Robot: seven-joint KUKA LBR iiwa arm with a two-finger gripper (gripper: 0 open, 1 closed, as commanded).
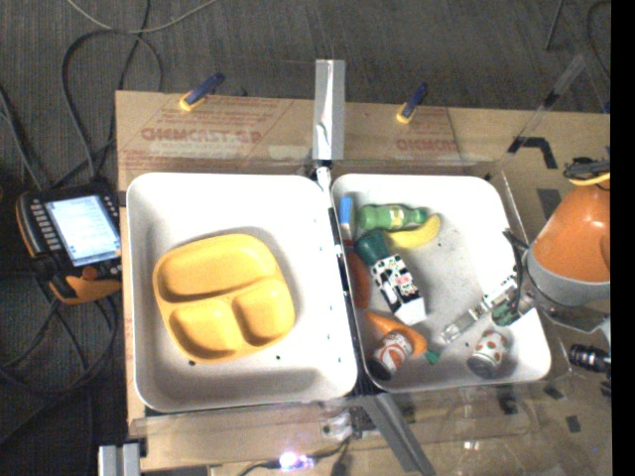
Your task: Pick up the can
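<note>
Roughly, can (489, 352): lower right of frame, right bin (466, 191) bottom corner, on its side.
gripper (474, 315): just up-left of can, apart.
fingers: cannot tell.
can axis: unclear, end-on.

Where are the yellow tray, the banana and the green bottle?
yellow tray (224, 305), camera view, its middle divider.
banana (419, 232), camera view, mid-curve.
green bottle (392, 215), camera view, its body.

Even overhead light, soft shadows, mild grain, bright white bins (139, 266), slight blur.
</note>
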